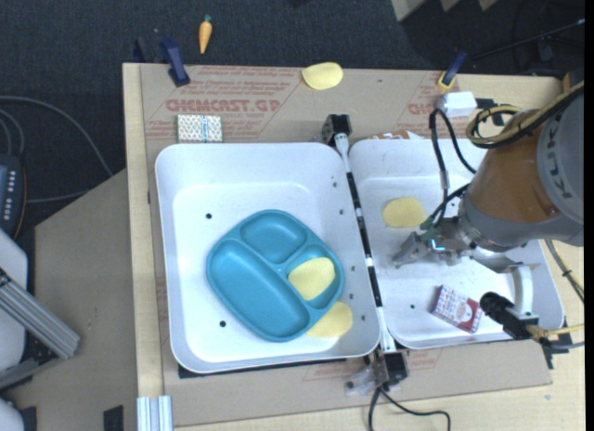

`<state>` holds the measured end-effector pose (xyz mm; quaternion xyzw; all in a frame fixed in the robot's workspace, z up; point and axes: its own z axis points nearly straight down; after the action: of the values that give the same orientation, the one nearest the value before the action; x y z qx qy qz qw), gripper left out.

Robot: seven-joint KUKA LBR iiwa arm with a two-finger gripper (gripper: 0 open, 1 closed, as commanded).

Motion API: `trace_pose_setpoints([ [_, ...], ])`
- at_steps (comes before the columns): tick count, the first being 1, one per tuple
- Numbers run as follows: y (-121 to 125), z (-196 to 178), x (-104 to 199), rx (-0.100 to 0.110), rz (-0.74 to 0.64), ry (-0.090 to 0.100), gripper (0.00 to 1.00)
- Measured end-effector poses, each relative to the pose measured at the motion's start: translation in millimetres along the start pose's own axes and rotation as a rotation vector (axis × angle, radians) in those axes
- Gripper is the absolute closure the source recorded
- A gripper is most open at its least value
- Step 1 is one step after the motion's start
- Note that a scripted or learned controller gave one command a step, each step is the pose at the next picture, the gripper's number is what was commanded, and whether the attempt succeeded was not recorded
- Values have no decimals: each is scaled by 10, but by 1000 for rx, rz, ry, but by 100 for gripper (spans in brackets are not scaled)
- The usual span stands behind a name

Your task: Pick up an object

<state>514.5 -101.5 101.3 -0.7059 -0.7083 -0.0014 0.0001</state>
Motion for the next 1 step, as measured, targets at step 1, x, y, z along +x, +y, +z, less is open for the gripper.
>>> trace_pose_setpoints([
  [1, 972, -456, -530, -2, 3, -4, 0],
])
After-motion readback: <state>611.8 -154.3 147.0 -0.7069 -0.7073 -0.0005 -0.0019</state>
